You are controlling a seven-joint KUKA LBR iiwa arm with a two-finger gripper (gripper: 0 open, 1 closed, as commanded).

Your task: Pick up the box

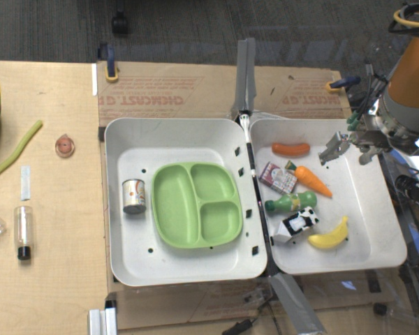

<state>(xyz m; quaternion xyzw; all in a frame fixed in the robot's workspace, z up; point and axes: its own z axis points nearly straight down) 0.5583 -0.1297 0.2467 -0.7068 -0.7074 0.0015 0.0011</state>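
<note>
In the right bin (377,253), nearest lies a banana (329,234), then the box (278,178) beside a carrot (313,181). Farther right, the pincer (350,150) hangs apart, gripping nothing, above the bin's rim.

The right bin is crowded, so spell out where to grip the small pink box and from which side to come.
Come from straight above. The box lies flat and tilted, with the carrot at its right and the green bottle just below. Probably close the gripper across its two freer long edges, upper left to lower right.
</note>
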